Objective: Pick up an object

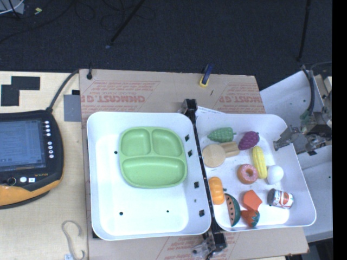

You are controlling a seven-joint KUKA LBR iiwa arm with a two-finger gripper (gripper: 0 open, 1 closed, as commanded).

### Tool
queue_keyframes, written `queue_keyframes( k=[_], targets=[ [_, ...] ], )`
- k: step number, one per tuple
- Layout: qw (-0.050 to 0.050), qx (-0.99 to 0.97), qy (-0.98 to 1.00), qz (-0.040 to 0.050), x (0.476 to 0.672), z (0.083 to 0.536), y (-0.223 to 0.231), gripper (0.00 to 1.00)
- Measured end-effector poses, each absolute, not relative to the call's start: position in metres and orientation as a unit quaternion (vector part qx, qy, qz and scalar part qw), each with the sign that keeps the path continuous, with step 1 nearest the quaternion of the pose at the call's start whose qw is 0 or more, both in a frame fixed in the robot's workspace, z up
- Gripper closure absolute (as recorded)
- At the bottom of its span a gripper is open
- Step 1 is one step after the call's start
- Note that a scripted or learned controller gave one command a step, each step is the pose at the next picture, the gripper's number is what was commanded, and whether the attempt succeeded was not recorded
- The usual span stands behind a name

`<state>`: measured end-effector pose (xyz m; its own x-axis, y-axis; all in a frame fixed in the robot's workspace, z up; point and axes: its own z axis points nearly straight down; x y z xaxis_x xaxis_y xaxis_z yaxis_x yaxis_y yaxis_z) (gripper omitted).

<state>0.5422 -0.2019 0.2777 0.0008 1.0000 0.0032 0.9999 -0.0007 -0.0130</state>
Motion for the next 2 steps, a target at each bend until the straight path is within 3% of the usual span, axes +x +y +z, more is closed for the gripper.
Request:
queue_keyframes(
  k=[1,2],
  targets=[
    [0.002,-0.707,-0.707,0.0012,0.544,0.282,-0.202,0.0],
    [0.005,-0.706,-0.708,0.0025,0.545,0.237,-0.2,0.0]
  ],
)
